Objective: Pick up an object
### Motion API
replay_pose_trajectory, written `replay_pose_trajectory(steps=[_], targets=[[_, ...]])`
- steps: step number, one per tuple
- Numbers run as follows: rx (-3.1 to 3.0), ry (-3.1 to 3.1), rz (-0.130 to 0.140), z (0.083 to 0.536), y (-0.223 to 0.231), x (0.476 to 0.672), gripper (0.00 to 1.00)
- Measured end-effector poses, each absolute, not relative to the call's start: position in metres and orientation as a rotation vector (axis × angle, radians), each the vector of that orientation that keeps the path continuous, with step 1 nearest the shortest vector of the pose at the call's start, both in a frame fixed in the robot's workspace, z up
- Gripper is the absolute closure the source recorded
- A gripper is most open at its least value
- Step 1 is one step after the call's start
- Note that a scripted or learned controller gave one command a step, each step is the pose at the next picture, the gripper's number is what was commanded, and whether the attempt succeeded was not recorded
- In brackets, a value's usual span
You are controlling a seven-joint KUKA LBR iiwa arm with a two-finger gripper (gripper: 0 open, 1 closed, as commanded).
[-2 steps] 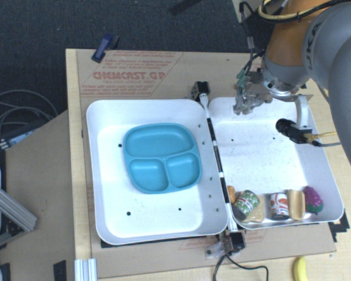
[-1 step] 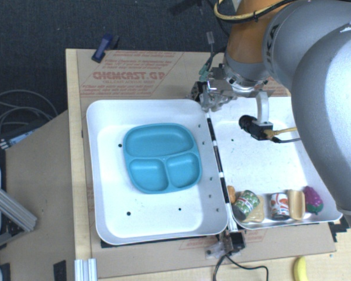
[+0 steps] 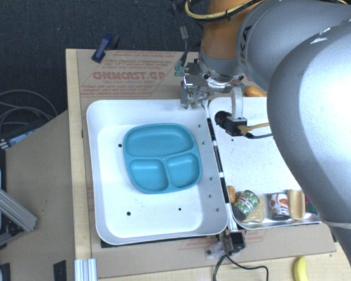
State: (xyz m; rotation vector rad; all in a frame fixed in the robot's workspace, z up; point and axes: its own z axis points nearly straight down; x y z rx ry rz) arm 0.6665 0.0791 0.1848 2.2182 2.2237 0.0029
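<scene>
Glossy blue three-part tray, smooth white left bin, metal hand, grip unclear.

One fixed camera looks steeply down on the bench from above, at a slant. The shallow white left bin lies near mid-frame; the second bin runs off to its right, and the bulky grey arm looms closest there.

I see a smooth blue plastic tray in a glossy white bin; my arm looks matt grey metal.
</scene>
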Motion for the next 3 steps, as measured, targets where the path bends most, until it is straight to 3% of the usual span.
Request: replay_pose_trajectory(steps=[1, 2, 3], targets=[[2.222, 2.226, -0.004, 0.136, 0.116, 0.652, 1.0], [2.22, 2.223, 0.001, 0.089, 0.142, 0.624, 1.0], [2.212, 2.211, 0.03, 0.091, 0.124, 0.566, 1.0]])
